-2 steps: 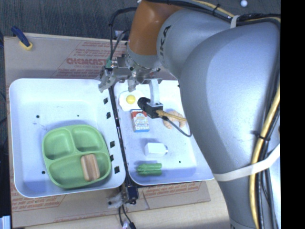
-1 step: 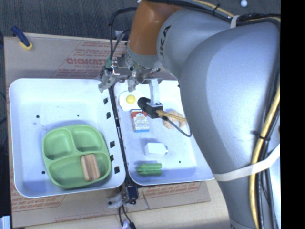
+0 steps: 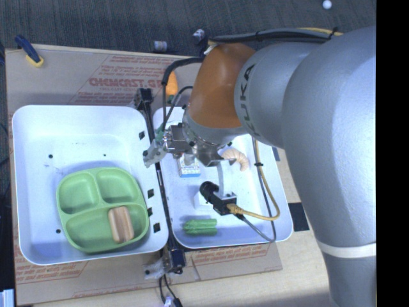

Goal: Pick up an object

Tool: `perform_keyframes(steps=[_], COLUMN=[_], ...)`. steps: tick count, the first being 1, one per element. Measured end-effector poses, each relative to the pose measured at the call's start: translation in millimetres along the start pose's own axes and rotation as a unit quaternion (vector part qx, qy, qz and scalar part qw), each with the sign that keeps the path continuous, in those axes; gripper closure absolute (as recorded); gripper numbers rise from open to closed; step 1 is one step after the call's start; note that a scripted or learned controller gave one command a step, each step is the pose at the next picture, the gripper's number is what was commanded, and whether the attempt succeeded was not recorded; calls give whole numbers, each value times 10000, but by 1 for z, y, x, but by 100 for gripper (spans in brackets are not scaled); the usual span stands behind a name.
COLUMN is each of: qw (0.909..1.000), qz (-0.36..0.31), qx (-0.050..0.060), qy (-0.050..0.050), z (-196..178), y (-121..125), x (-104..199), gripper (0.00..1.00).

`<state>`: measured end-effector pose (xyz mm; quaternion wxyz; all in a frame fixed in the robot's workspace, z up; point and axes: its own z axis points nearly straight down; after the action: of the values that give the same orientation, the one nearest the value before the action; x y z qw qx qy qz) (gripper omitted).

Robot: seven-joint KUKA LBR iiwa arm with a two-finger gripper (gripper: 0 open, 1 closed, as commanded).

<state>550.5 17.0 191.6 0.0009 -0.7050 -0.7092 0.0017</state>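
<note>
- Gripper hangs low over the upper half of the right bin, beneath the orange band of the arm; the wrist housing hides most of it, and whether it is released or clenched on anything I cannot tell.
- Directly under it sits a small blue-and-white object, apparently touching or just below the tool, so this is my best guess at the thing being gone for. Its shape is too hidden to give a long axis.
- At about three o'clock from the gripper, just beside it, lies a pale pink piece, curled, running roughly from nine to four o'clock.
- At about five o'clock, near, a black connector with a yellow cable trails toward four o'clock; this looks like part of the rig, not a pick.
- At six o'clock, farther down the same bin, a green pod-like object lies with its long axis across, nine to three o'clock. Judged from here, it is the clearest target, with open floor around it.
- At about eight o'clock, well apart in the left bin, a green divided plate carries a tan, sausage-like piece lying twelve to six o'clock.
- Judgement: the move turns on a straight descent if the blue-and-white object is the aim; any other choice means travel toward six or three o'clock first.
</note>
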Motion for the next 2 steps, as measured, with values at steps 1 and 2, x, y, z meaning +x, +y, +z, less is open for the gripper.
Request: perform_keyframes(steps=[1, 2], qw=[10000, 10000], qz=[13, 10], qx=[-10, -9], qy=[1, 3], z=[0, 0], y=[53, 53], x=[-51, -51], gripper=[0, 0])
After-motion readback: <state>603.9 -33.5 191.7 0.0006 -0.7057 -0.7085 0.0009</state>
